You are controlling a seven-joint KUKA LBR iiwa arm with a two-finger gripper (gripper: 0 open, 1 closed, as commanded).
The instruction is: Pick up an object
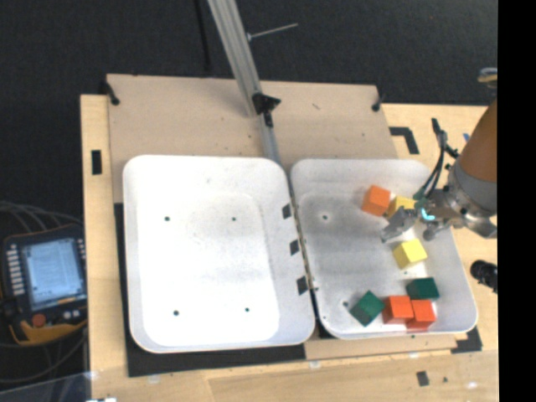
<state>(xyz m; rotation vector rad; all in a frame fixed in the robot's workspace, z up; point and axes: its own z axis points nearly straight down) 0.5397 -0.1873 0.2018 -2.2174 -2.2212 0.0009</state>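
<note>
Yellow block [409, 253] is seen in the right bin [335, 249], just below the gripper [408, 219].
Finger state cannot be told from this slant view; nothing is seen held. An orange block [378, 199] is noted just left of the gripper, and green and orange blocks [400, 306] are clustered at the bin's near edge. The yellow block is judged light, stiff and flat-sided; it is best taken across two opposite faces, where clearance is seen.
</note>
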